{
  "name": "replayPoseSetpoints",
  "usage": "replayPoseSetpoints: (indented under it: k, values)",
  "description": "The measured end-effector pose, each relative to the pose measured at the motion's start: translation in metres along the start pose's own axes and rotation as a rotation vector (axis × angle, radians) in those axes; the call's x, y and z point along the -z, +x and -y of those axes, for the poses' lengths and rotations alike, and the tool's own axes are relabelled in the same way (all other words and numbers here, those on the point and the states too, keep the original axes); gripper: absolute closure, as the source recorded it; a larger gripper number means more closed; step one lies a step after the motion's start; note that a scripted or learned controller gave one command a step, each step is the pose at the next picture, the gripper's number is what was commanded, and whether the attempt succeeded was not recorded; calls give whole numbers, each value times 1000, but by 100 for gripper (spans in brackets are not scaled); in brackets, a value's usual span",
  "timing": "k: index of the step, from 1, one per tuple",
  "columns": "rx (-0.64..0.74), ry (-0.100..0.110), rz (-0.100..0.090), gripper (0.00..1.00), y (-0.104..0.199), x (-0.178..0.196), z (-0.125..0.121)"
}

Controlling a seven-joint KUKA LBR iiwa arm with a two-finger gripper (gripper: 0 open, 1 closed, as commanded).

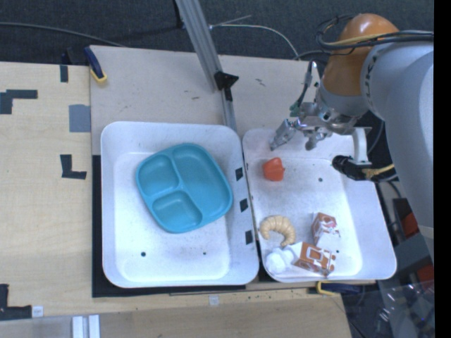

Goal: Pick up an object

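On the desk (162, 90), my left bin (120, 259) carries a blue divided plate (184, 186); my right bin (366, 238) holds a croissant (278, 227), cartons (320, 243) and a red object (273, 169), below my claw (296, 139), fingers spread, holding nothing.

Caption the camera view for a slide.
End effector hovers open above right bin, near the orange object; blue tray sits left.

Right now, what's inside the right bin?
The right bin holds a small red object, a croissant, a white lump and two red-and-white cartons. The claw hangs over the far rim, hiding that part.
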State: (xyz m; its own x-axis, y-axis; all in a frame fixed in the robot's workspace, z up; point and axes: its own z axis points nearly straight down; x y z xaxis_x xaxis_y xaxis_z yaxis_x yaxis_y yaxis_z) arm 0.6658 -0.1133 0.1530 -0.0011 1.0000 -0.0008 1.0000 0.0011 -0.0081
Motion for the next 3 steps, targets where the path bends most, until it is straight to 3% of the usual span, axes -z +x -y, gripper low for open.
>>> replayPoseSetpoints:
  k: [1,2,3]
  values:
    - [1,-1,0,0,3,-63,7]
    - [2,-6,0,100,3,-49,6]
    - [0,-11,0,100,4,-6,9]
